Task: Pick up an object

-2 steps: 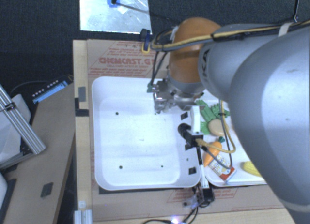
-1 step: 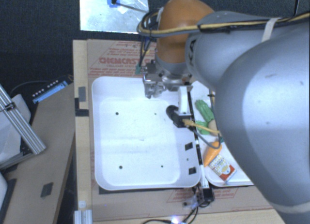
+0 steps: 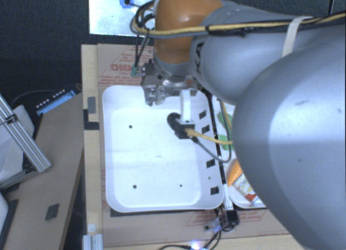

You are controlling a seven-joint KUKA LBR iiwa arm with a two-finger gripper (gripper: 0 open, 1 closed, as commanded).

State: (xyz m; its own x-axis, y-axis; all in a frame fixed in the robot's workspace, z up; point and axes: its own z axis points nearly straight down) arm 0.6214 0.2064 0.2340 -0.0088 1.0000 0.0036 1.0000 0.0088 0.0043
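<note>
We see the grey KUKA arm (image 3: 270, 81), with its orange band (image 3: 181, 22), reaching over the left white bin (image 3: 124, 151), a smooth, shallow plastic tray with rounded corners, and its gripper (image 3: 154, 95) sits low near that bin's far edge; whether it is open or closed cannot be told. In the right bin (image 3: 233, 199), largely hidden beneath the arm, lies an orange-and-white packet (image 3: 240, 181) whose long axis runs roughly from near to far, its print too small to read. The cardboard sheet (image 3: 116, 65) under the bins bears red lettering that we cannot make out.
</note>
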